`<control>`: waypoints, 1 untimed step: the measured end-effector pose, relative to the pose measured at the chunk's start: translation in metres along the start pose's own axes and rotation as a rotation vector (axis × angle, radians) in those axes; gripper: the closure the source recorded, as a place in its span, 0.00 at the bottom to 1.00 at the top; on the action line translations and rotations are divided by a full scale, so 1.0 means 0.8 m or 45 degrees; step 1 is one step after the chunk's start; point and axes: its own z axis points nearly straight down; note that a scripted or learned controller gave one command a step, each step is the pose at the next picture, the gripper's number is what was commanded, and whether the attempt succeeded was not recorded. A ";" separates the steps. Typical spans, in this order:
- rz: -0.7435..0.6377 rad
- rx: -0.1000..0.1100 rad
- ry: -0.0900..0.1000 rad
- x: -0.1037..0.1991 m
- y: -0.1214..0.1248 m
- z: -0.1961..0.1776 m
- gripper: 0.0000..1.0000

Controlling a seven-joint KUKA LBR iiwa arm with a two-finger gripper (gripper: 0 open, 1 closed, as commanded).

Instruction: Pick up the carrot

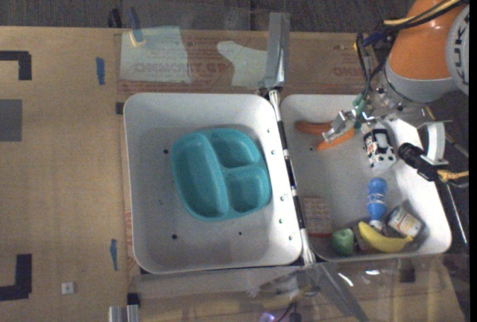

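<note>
The carrot (335,139) is a short orange stick in the right bin (339,182), near its back left corner. It lies at a slant, its left end lower. My gripper (349,124) reaches in from the right under the orange wrist band and sits over the carrot's right end. The grey fingers (343,119) are closed around that end, and the rest of the carrot sticks out to the lower left. Whether the carrot is off the bin floor is unclear.
A reddish sausage (308,127) lies just left of the carrot. A black-and-white cow toy (378,149), a blue bottle (377,197), a can (405,222), a banana (384,238) and a green apple (343,240) share the right bin. A teal divided plate (221,173) sits in the left bin (149,127).
</note>
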 end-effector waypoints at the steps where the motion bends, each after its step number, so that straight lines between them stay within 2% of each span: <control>1: -0.199 -0.049 -0.024 -0.020 0.048 0.088 0.00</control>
